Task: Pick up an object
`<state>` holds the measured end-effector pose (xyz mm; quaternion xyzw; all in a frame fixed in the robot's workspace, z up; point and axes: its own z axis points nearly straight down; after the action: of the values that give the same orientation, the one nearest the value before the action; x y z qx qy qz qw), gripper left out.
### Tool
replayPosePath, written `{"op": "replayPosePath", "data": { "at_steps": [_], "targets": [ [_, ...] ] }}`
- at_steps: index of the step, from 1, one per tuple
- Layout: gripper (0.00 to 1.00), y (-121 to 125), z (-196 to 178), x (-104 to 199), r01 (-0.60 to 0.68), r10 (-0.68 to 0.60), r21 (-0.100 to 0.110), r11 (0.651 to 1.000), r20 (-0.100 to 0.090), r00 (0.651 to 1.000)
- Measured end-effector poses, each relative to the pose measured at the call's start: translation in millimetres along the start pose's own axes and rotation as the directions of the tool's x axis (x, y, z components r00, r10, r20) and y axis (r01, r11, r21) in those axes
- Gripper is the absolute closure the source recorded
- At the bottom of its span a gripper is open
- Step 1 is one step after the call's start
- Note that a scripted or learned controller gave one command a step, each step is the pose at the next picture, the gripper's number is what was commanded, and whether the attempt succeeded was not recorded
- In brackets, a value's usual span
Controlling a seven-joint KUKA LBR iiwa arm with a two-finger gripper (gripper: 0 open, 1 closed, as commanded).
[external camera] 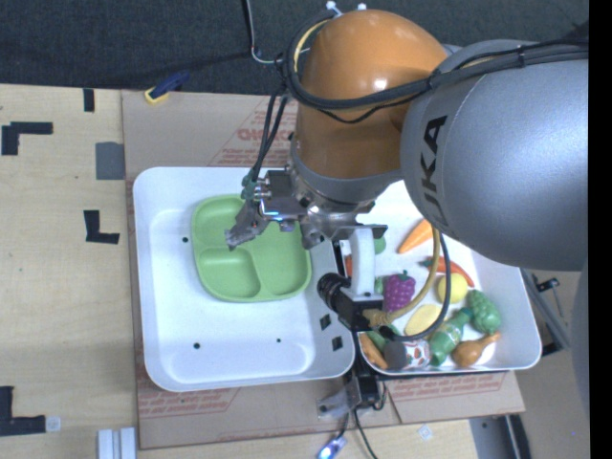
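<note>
A green divided plate (251,250) of smooth, matte plastic lies flat in the left white bin (167,285), in that bin's upper right part. It is squarish with rounded corners and split by low ridges into compartments; its sides are turned slightly off the bin's walls, one corner pointing toward the lower left. The claw (251,220) is seen over the plate's upper edge, at the end of the grey arm (507,151) with its glossy orange band (368,84). How far the claw is open cannot be told, since the wrist and dark cables (273,132) crowd it, and nothing is seen to be held by it.

In the right white bin (528,352) toy food of shiny moulded plastic is heaped: an orange carrot (416,235) slanting up to the right, purple grapes (399,288), a yellow banana-like piece (424,317), green broccoli (481,311) and what may be a brown pear (470,350).

Both bins rest on a cardboard sheet (191,137) printed with red lettering too blurred to read, laid on the pale worktop (57,285). The letters "KA" are read in black on the arm's grey casing.
</note>
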<state>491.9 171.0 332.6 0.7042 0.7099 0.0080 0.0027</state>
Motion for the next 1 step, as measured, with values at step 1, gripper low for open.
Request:
{"op": "replayPosePath", "data": {
  "at_steps": [1],
  "targets": [
    [1.0,-2.3,-0.4,-2.6,-0.003,0.003,0.019,1.0,0.01,1.0]
  ]
}}
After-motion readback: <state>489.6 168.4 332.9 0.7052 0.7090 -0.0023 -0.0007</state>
